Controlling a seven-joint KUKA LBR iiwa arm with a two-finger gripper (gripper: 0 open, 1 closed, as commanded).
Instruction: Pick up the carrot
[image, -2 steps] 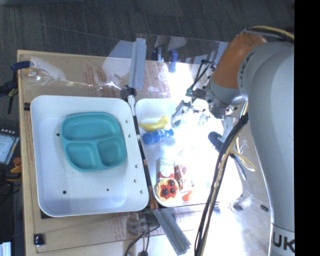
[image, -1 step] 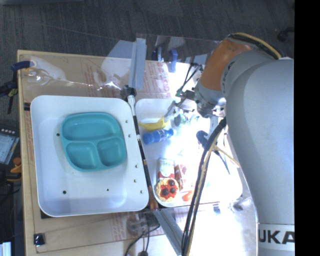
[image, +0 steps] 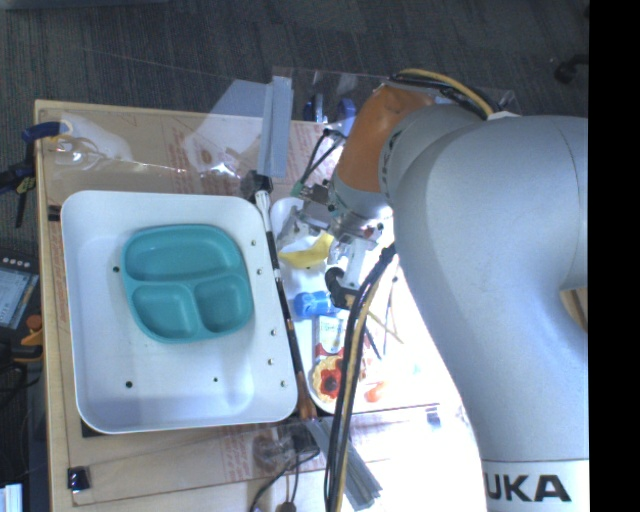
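Over the right-hand shallow white bin (image: 287, 213), my two-finger gripper (image: 338, 238) (grip state: cannot tell) is at approach, and must next travel to the small orange piece, probably the carrot (image: 372, 392), near the bin's front edge.

Divided tray (image: 188, 278) in left bin (image: 90, 380); arm (image: 480, 250) over right bin (image: 283, 215) (mostly hidden).

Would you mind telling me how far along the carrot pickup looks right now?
Done: the arm has reached over the right bin, its wrist low among the small toys, near a yellow piece and a blue one. In hand: nothing I can confirm; the wrist hides the gripper's tip, and I cannot pick out a carrot. Left: grasp and lift. The teal tray sits in the left bin.
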